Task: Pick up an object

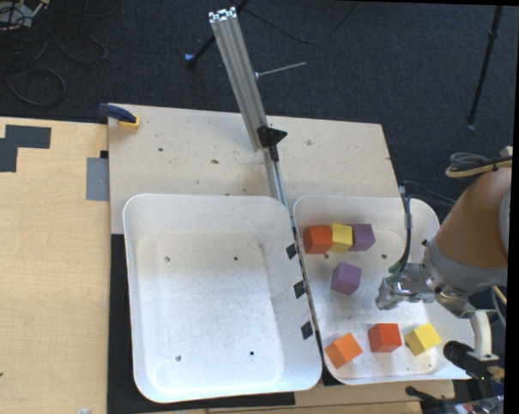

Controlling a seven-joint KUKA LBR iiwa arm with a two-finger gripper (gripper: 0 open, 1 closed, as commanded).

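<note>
The gripper (pixel 397 291) hangs over the right bin (pixel 420 216), near its right wall, above bare floor between the purple cube (pixel 346 278) and the red cube (pixel 384 338). Its metal tip is small and blurred, so whether the fingers are open or closed cannot be told, and no block can be seen between them.

Seven blocks lie in the right bin. Along the far side a red-orange cube (pixel 317 239), a yellow cube (pixel 341 236) and a second purple cube (pixel 362 236) sit touching in a row. The lone purple cube lies just below them. Near the front wall are an orange cube (pixel 344 349), the red cube and a yellow block (pixel 423 338), each apart from the others.

No writing or label is readable anywhere.

The left bin (pixel 142 240) has a speckled white floor. Both bins rest on a pale board (pixel 193 147) crossed by a slanted aluminium bar (pixel 244 77). A light wooden surface (pixel 42 261) lies to the left, and dark carpet (pixel 121 41) with cables lies beyond.
</note>
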